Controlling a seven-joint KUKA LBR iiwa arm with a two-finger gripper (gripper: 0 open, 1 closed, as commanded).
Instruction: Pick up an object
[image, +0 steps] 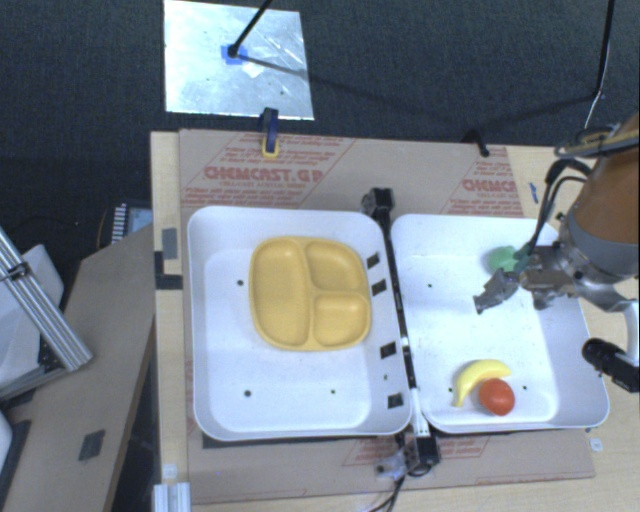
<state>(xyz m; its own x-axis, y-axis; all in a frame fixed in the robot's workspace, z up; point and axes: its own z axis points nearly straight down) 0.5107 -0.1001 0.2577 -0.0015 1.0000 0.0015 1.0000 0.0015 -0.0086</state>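
My gripper (492, 296) hangs over the right bin (440, 340), in its upper right part, tilted towards the left. A green object (502, 258) lies just behind it near the bin's far side, partly hidden by the wrist. Nothing shows in the gripper. A yellow banana (476, 378) and a red tomato (497, 397) lie touching each other at the bin's front right, well below the gripper.
The left bin (215, 380) holds a yellow divided plate (308, 292) in its middle. A black divider strip (394, 310) runs between the two bins. The arm's orange and grey body (608, 215) looms over the right bin's right edge.
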